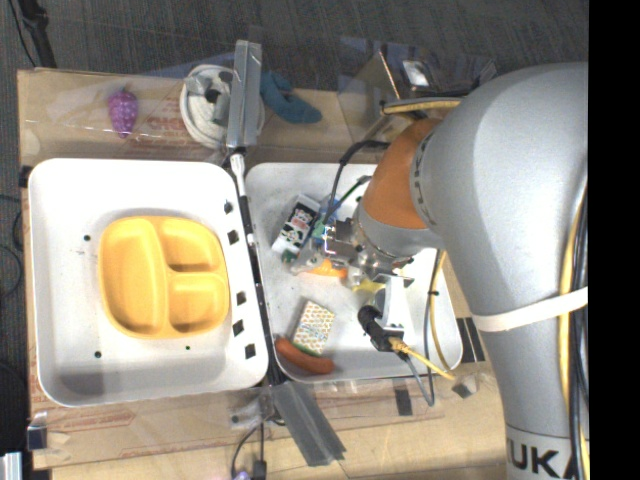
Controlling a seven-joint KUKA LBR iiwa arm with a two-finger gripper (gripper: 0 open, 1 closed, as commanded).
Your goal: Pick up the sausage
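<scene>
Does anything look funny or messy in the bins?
Nothing looks spilled or broken. The sausage lies squashed against the right bin's near rim, partly under a patterned packet. The yellow tray sits flat in the left bin.

The arm (520, 198) is a bulky, smooth, rounded shell in light grey with a soft sheen. An orange band (392, 183) rings it above the wrist, at about nine o'clock from the big grey link. Dark letters "UKA" show on the casing toward five o'clock. A pale strap crosses the lower shell. Black cables loop past the wrist, and a yellow-tipped one trails toward six o'clock.
</scene>
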